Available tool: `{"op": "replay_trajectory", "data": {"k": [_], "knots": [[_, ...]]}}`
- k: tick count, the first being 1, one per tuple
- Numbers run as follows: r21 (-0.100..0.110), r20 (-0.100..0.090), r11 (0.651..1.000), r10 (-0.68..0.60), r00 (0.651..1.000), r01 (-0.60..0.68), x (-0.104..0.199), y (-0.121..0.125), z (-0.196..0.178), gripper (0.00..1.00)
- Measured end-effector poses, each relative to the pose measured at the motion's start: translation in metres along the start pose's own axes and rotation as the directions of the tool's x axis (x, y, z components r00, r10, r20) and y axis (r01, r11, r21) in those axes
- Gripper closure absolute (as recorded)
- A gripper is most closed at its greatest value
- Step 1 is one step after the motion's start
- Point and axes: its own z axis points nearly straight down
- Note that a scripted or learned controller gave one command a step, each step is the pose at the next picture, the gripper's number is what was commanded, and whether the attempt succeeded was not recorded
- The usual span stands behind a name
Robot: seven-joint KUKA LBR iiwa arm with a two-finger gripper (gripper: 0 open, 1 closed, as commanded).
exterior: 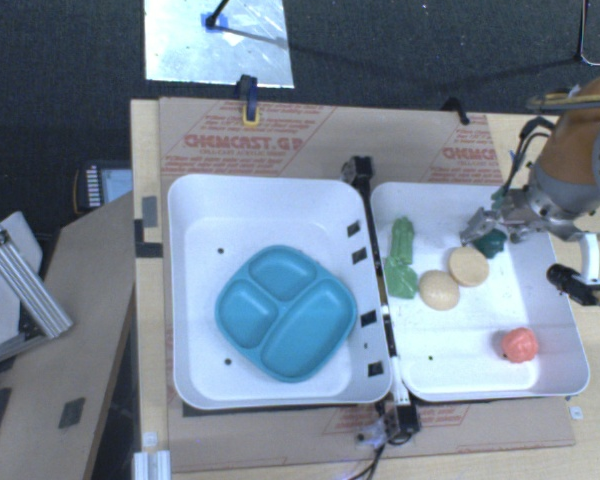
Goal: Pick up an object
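In the right bin [570,363], upper right area, a small dark-green piece [492,242] sits right at the gripper [488,234]; can't tell if it's actually between the fingers. I'd confirm the grip before lifting, then lift straight up and slowly. A beige round [469,266] lies just beside it, so don't sweep sideways. A second beige round [439,289], a green vegetable [400,258] and a pink ball [520,344] lie farther off. The blue plate [285,311] in the left bin [195,268] is irrelevant.

Red "CHEMCAST GP" print, repeated, on the brown protective sheet [280,133] beneath both bins.
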Motion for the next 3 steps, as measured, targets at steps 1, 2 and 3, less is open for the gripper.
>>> {"op": "replay_trajectory", "data": {"k": [1,2,3], "knots": [[0.008,-0.01,1.0,-0.001,1.0,0.001,0.004,-0.001,-0.007,1.0],[0.008,-0.011,1.0,-0.003,1.0,0.003,0.003,0.003,-0.073,1.0],[0.01,-0.011,1.0,0.0,1.0,0.0,-0.003,-0.003,-0.122,1.0]]}}
